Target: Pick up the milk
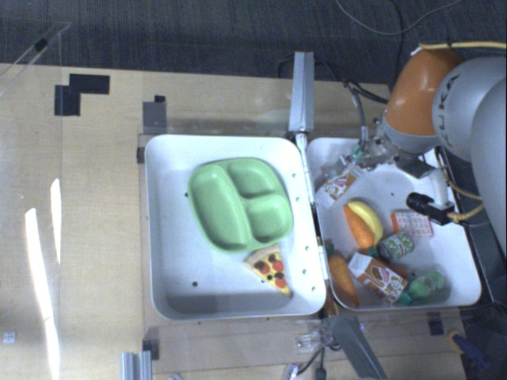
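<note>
The gripper hangs low in the right bin; its state I cannot tell. The milk carton, probably, lies just beneath-left of it, not lifted yet.

A pale wooden bench is seen from above, bordered at the top by dark carpeted floor. A black cable is looped on the floor. Bright light streaks are reflected at the left.
</note>
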You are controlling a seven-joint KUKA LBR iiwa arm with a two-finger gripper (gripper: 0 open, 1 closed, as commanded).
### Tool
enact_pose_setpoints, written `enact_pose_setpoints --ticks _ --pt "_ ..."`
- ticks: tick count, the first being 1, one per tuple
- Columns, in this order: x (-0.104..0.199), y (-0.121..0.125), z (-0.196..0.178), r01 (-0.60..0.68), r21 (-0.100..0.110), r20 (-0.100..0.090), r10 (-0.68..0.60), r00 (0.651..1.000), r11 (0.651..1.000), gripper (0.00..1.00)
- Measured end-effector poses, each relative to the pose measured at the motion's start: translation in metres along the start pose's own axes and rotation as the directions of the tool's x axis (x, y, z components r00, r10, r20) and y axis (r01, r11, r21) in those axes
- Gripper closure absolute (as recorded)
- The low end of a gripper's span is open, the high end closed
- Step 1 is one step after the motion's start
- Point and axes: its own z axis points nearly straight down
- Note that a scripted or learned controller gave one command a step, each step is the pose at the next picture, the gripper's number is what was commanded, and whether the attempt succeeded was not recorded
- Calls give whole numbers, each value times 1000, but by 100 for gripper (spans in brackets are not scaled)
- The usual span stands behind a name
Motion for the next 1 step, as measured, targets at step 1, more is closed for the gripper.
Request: enact_pose_setpoints --ticks 1 --pt "-8 27 3 5 35 -18 -4 1000 999 0"
